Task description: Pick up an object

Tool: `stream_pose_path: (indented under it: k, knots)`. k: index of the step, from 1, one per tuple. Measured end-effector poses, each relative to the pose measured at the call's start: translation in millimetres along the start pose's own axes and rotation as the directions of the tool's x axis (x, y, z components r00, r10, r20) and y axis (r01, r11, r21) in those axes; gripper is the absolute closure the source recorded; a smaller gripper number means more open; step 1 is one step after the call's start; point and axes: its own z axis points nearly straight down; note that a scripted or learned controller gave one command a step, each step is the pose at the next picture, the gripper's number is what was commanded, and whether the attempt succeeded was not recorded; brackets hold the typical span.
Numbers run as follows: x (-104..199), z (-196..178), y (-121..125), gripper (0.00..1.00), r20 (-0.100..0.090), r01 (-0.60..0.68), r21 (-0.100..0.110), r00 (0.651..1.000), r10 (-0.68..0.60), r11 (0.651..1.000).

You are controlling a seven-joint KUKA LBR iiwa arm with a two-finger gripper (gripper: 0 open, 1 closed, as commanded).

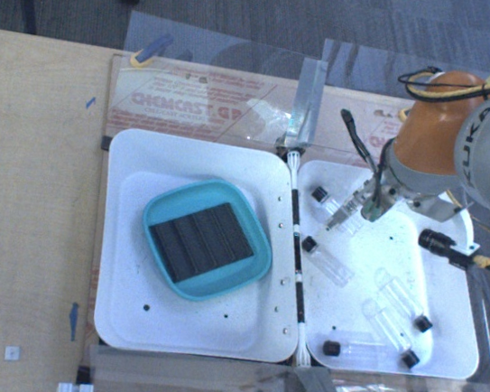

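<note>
My gripper (342,217) reaches down into the upper left part of the right bin (458,295), slanting to the lower left from the orange wrist band. A clear vial with a black cap (320,194) lies just left of its tip. Another clear vial (325,259) lies just below the tip, its cap by the bin's left wall. Nothing can be seen held. In the left bin (123,218) a teal square dish (206,240) carries a dark grey ribbed pad.
Three more clear vials with black caps lie in the right bin: one at the right (402,305), one at the lower right (392,340), one along the front wall (350,350). A ridge (296,253) divides the bins. A black cable (443,243) hangs off the arm.
</note>
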Motion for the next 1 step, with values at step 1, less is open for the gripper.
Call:
stream_pose_path:
  k: [1]
  knots:
    - [24.3, 5.0, -20.5, 1.0, -0.013, 0.043, 0.008, 0.999, -0.043, 0.999]
